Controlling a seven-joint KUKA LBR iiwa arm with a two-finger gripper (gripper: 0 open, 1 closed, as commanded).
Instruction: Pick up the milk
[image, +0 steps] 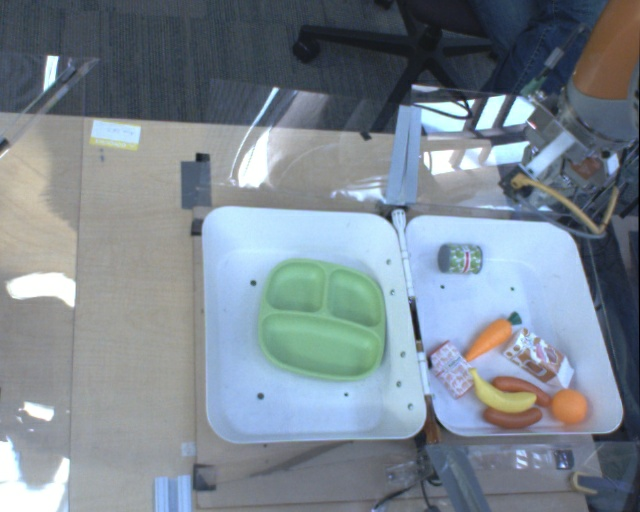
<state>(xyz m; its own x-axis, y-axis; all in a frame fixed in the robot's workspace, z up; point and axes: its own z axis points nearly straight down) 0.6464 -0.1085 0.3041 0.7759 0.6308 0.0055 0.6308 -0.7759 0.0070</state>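
Observation:
The milk (537, 358) is a small white carton with orange-brown print, lying on its side in the right bin (545, 250), near that bin's front right. It touches a carrot (488, 339) on its left and sausages (516, 385) in front. My gripper (556, 158) hangs at the end of the grey arm beyond the right bin's back right corner, well above and behind the milk, among cables. Nothing shows in its grasp.
The right bin also holds a green-labelled can (460, 259) at the back left, a red-and-white box (450, 368), a banana (503, 397) and an orange (568, 407). A green divided plate (322, 318) lies in the left bin (230, 300).

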